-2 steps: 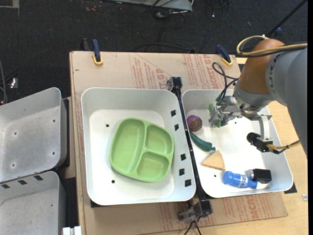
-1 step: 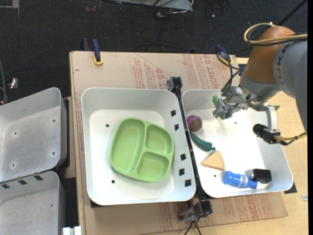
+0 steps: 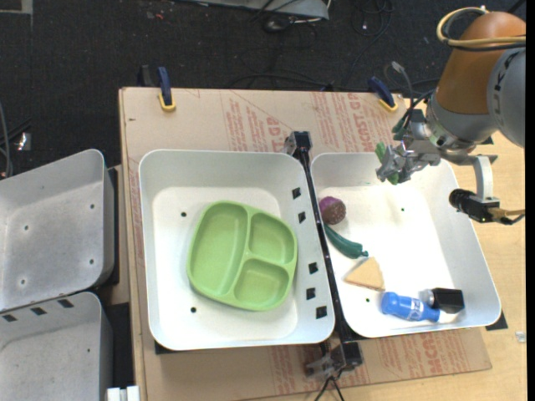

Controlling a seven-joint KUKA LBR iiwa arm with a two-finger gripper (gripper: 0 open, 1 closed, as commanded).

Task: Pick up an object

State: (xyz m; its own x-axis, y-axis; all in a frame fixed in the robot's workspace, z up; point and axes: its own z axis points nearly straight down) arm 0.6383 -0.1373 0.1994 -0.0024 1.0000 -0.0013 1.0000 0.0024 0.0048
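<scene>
The right bin (image 3: 451, 249) holds a small purple ball (image 3: 333, 210) near its left wall. A dark green curved piece (image 3: 344, 242) lies just below the ball, and a tan wedge (image 3: 365, 274) lies below that. Along the bin's front edge lies a blue bottle (image 3: 408, 307) with a black block (image 3: 447, 299) at its right end. My gripper (image 3: 393, 167) hangs over the far part of the right bin, up and to the right of the purple ball and apart from every object. Nothing shows in its grasp.
The left bin (image 3: 167, 182) holds a light green divided plate (image 3: 242, 256). A black divider with clips (image 3: 313, 232) runs between the bins. Spare white bin lids (image 3: 50, 224) lie off the bench to the left. Clamps (image 3: 165, 90) hold the bench's far edge.
</scene>
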